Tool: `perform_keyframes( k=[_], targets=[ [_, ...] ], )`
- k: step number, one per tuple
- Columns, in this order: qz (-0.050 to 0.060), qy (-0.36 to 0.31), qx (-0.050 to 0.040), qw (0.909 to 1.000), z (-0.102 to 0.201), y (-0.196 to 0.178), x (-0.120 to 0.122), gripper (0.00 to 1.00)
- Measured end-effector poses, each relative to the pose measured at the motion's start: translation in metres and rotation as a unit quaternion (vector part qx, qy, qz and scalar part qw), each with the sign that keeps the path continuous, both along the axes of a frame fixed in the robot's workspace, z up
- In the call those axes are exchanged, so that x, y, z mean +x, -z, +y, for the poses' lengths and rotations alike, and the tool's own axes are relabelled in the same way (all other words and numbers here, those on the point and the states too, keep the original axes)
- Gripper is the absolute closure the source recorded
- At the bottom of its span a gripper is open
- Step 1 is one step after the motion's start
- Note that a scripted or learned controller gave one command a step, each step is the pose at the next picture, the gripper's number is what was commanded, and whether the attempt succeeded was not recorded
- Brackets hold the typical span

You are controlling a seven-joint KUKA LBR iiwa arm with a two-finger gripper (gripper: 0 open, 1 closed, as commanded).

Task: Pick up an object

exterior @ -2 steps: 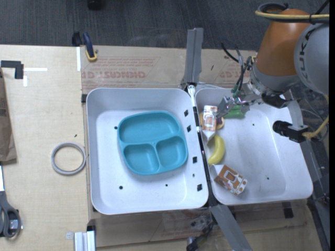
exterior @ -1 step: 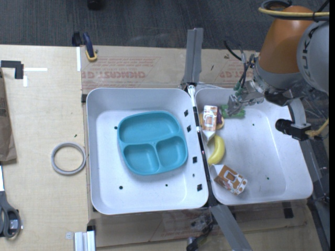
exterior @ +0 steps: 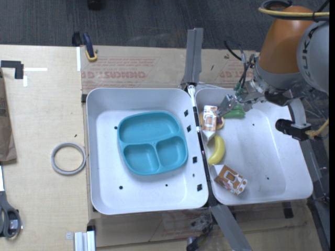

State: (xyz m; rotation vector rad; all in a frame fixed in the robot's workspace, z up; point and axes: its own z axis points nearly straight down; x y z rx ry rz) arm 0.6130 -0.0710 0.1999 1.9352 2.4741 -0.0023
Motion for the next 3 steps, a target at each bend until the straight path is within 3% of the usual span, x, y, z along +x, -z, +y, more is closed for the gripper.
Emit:
perform_keyframes(
  k=[1, 2, 3],
  targets=[
    [0.000, -0.138, 0.0001, 0.9904, -0.021, 0.009, 0.017, 0.00],
    [-0.001, -0.236, -0.0001, 0.9717, -0.047, 0.039, 0.046, 0.00],
    [0.000, -0.335, 0.0005, 0.9422, -0.037, 0.085, 0.027, 0.00]
  ],
)
